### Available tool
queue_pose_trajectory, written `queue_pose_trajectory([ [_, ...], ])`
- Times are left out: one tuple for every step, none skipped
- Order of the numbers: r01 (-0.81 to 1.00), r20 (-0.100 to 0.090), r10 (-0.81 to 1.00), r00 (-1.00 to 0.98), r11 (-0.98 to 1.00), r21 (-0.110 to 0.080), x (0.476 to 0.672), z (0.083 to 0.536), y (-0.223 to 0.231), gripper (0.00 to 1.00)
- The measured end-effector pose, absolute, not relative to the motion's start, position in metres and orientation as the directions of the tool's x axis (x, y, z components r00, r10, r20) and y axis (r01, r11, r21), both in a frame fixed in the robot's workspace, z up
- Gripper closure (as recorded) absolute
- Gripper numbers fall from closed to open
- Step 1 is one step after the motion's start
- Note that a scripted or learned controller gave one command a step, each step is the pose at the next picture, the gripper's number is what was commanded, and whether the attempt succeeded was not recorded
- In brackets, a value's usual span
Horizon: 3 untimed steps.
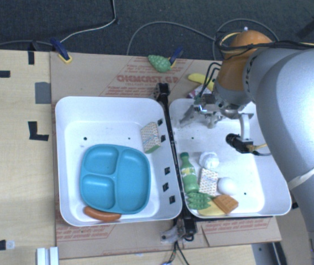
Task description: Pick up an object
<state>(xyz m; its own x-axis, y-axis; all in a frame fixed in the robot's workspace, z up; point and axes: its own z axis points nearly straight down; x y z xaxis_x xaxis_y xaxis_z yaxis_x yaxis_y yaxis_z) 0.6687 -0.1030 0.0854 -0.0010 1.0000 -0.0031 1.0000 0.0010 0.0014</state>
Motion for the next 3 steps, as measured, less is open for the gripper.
queue_pose_trajectory([
  [1.0, -0.003, 1.0, -0.001, 0.001, 0.001, 0.669, 0.085, -0.095, 0.0],
  [1.0, -0.003, 1.0, -0.001, 0.001, 0.002, 0.653, 0.086, -0.097, 0.0],
  [1.0, -0.001, 1.0, -0.001, 0.001, 0.001, 0.667, 0.085, -0.093, 0.0],
])
